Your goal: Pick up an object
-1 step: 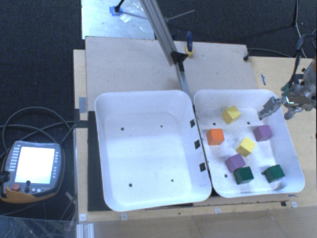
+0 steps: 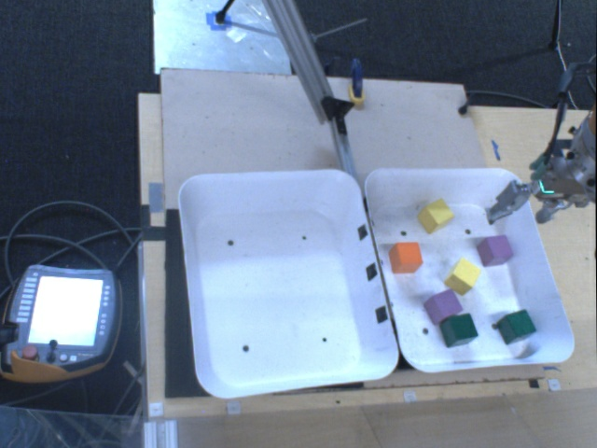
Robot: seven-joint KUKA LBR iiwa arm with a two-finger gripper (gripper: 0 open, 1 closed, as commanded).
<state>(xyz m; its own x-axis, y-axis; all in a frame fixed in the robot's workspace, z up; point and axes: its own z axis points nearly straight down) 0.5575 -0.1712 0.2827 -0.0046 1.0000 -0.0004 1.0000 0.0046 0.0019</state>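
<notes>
The right bin [image 2: 438, 174] holds several blocks: a yellow one [image 2: 435, 216], an orange one [image 2: 405, 257], a purple one [image 2: 494, 249], a second yellow one [image 2: 463, 275], a second purple one [image 2: 442, 304], and two dark green ones [image 2: 458, 329] [image 2: 515, 326]. My gripper [image 2: 525, 206] hangs over the bin's upper right corner, above and to the right of the first purple block. It is open, and nothing sits between its fingers.
The left bin [image 2: 270, 183] lies beside the right one, sharing a middle wall. A slanted metal rod [image 2: 298, 40] rises from the back of the bench. A teach pendant [image 2: 61, 320] with cables rests on the floor at left.
</notes>
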